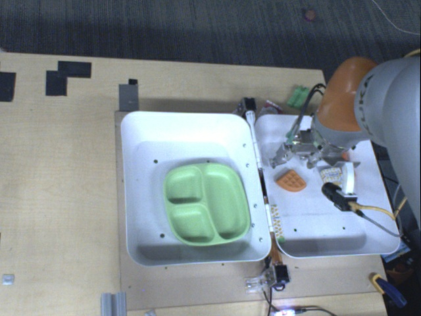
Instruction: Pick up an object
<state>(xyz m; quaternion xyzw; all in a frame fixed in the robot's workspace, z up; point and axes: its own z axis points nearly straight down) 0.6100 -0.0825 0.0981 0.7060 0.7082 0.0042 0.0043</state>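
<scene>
one green divided plate [207, 203] lies in the left bin [141, 133]; one orange waffle toy [291, 180] lies in the right bin [368, 226], just near the gripper [304, 151], grip state unclear.

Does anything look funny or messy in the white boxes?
Nothing looks spilled or broken. The green divided plastic plate sits a bit crooked in the left white bin. The small orange waffle-like toy lies flat in the right white bin.

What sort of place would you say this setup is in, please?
Probably a robotics lab or test bench. A grey and orange robot arm reaches over two white bins set into a wooden bench, with loose cables around them and a green divided plate as a test item.
</scene>
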